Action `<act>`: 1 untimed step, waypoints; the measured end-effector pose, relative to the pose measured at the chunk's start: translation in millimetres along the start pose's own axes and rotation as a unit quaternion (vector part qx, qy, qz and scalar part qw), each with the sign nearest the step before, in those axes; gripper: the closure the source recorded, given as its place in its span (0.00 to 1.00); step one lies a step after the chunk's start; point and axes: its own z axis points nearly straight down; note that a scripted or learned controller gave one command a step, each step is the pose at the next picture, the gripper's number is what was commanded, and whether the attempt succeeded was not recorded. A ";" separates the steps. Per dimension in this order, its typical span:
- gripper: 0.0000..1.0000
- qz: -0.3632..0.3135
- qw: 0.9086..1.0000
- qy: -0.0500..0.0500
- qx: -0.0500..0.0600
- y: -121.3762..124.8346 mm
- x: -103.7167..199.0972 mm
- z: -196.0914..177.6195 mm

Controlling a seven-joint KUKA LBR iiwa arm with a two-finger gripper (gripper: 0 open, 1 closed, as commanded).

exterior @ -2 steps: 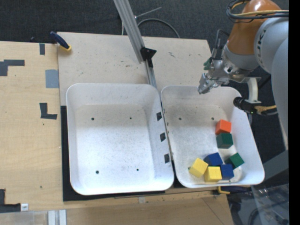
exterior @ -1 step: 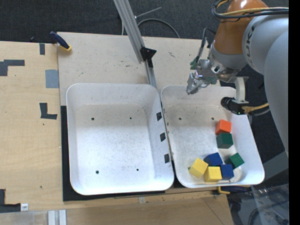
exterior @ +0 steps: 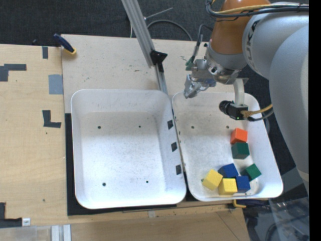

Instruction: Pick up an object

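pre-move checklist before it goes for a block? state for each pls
1. Blocks in reach: ok. All lie in the right bin, toward its near end.
2. Single block free to take: ok. The orange block sits on a dark green block, apart from the cluster.
3. Cluster spacing: not ok. Yellow block, blue block and their neighbours touch.
4. Gripper over a block: not ok. It hangs at the bin's far end, away from the blocks.
5. Gripper holding nothing: cannot tell.
6. Left bin out of the path: ok.
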 end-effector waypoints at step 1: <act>1.00 0.000 1.000 0.000 0.000 -6.0 56.1 -10.2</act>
